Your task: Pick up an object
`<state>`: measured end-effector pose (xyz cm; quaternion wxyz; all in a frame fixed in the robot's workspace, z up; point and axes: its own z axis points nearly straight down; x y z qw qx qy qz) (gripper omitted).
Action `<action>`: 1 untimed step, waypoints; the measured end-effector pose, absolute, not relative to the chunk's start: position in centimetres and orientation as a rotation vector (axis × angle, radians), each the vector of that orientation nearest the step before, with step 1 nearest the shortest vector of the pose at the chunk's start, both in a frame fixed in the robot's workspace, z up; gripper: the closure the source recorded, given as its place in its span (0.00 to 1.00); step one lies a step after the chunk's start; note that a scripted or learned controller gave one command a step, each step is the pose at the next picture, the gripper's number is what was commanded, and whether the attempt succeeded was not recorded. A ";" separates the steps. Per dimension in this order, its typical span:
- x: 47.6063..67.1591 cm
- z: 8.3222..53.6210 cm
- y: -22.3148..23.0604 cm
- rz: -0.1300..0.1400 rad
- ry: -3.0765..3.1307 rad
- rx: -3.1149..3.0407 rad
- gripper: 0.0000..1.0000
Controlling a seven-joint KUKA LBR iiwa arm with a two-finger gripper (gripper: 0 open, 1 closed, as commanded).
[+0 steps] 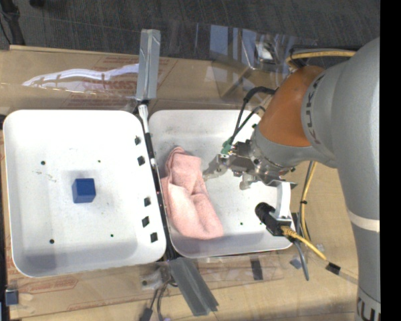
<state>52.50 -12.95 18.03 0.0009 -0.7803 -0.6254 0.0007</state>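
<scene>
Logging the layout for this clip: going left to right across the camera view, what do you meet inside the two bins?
Left bin → blue cube → right bin → pink cloth → gripper, right beside the cloth's upper right edge.

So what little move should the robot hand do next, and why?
Probably a small push toward the pink cloth and down onto it. The gripper sits right at the cloth's right edge in the right bin, with nothing visibly between its fingers. The blue block lies far off in the left bin, so the cloth is the nearer target.
</scene>
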 end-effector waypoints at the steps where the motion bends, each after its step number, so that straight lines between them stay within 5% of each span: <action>1: 52.8 9.2 -12.5 -0.001 -2.186 -2.254 0.00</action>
